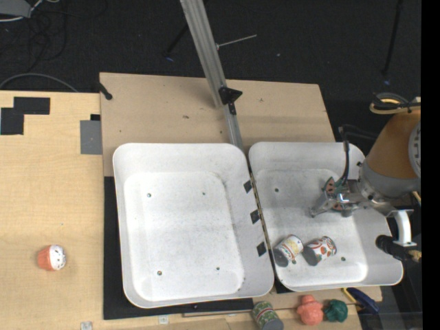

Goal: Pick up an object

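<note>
Two cups (306, 248) lie below the jaws (328, 201).

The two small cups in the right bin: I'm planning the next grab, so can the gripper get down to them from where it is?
Probably yes. The gripper hangs over the right bin, and the two cups lie on their sides near the front wall with open floor between. They lie close together, which may crowd the fingers.

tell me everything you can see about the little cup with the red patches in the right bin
The red-patched cup is small, white with red markings and a dark open mouth. It lies on its side near the right bin's front edge, mouth pointing toward the view's lower left. Beside it lies a yellow-banded cup; whether they touch is unclear. The gripper is above it in the view, apart from it.
</note>
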`<state>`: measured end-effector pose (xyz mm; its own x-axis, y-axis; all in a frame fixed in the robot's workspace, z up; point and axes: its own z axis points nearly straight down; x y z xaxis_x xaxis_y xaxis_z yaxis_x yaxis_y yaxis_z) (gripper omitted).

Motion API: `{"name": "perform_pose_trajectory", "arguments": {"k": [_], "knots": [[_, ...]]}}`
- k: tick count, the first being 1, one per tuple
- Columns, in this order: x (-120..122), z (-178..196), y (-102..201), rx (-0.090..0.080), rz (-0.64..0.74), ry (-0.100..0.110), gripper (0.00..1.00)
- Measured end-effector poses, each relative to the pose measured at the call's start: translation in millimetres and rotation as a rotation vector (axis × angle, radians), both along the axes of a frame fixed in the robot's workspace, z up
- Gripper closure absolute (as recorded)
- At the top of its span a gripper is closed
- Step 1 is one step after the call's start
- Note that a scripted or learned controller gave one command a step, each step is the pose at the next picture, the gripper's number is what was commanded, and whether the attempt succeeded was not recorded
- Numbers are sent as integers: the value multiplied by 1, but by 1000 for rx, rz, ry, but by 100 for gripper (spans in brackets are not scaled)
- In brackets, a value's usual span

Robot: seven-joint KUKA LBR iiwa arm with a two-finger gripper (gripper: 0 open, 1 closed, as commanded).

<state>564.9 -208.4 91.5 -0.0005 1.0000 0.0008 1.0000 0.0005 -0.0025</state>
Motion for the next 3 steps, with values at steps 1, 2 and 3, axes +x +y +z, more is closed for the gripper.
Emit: {"name": "perform_pose_trajectory", "arguments": {"k": [1, 2, 3], "knots": [[0, 11, -1, 0, -2, 0, 100], [7, 72, 3, -2, 2, -6, 100], [8, 115, 6, -2, 1, -5, 100]]}}
